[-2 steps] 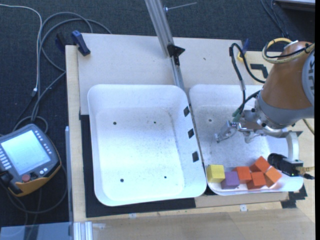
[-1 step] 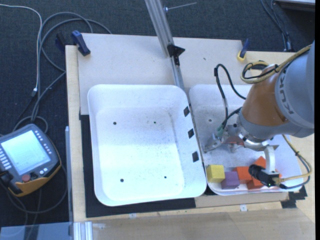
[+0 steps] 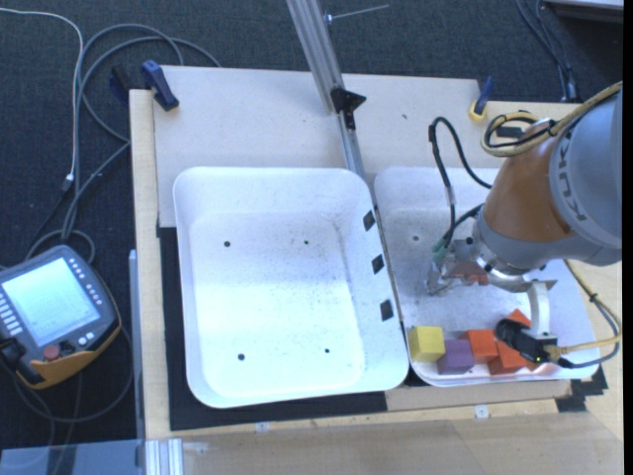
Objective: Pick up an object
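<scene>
Gripper (image 3: 442, 273): low over the floor of the right bin (image 3: 415, 206), fingers pointing toward the left of the view with nothing visible between them; whether they are spread or closed cannot be told at this size. Nearest objects, along the bin's front edge and apart from the gripper: yellow cube (image 3: 428, 341), purple block (image 3: 456, 355), orange blocks (image 3: 487, 346), the last touching the purple one. Left bin (image 3: 198, 191): alongside, rims touching.
</scene>
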### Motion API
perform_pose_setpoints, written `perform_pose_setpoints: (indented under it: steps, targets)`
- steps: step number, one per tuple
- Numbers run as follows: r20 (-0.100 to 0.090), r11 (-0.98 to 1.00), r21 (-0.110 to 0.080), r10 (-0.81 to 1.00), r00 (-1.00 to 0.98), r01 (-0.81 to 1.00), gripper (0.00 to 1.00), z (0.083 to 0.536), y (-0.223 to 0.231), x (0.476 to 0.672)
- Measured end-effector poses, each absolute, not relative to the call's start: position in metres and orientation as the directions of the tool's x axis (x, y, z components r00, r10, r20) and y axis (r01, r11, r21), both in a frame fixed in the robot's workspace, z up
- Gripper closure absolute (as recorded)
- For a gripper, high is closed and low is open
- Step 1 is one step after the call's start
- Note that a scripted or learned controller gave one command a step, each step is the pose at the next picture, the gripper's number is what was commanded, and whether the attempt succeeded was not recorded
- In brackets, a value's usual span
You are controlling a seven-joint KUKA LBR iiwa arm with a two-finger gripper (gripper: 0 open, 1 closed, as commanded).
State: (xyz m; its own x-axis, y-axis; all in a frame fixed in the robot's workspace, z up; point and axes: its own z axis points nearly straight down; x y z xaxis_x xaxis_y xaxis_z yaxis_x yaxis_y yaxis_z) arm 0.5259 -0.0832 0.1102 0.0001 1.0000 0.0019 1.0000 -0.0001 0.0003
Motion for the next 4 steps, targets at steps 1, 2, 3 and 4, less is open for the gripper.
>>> perform_pose_setpoints:
  steps: [1,2,3,4]
  targets:
    - [-0.002,0.004,0.012,1.0,-0.004,1.0,1.0,0.205,-0.077,0.575]
    - [-0.002,-0.002,0.01,1.0,0.002,1.0,1.0,0.307,-0.107,0.521]
    - [0.0,0.001,0.0,1.0,-0.001,1.0,0.0,0.302,-0.106,0.521]
    - [-0.002,0.003,0.011,1.0,-0.003,1.0,0.0,0.387,-0.101,0.518]
